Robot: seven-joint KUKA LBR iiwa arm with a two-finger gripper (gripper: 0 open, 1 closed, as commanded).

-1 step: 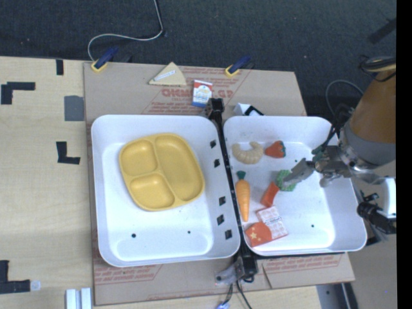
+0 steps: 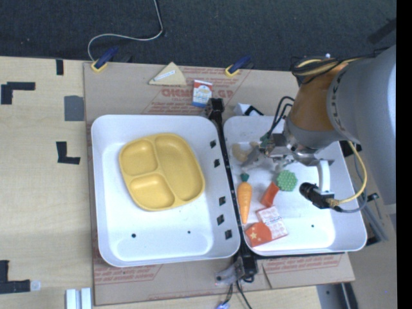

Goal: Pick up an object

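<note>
The tool (image 2: 273,154) hangs low in the right bin (image 2: 335,234), though I cannot tell how it is set. A carrot (image 2: 244,199), a green ball (image 2: 287,181) and a red packet (image 2: 266,226) lie near it; a yellow tray (image 2: 161,170) fills the left bin (image 2: 109,230).

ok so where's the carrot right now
The carrot lies in the right bin, near its left wall, just left of a small orange-red piece and above the red packet.
</note>
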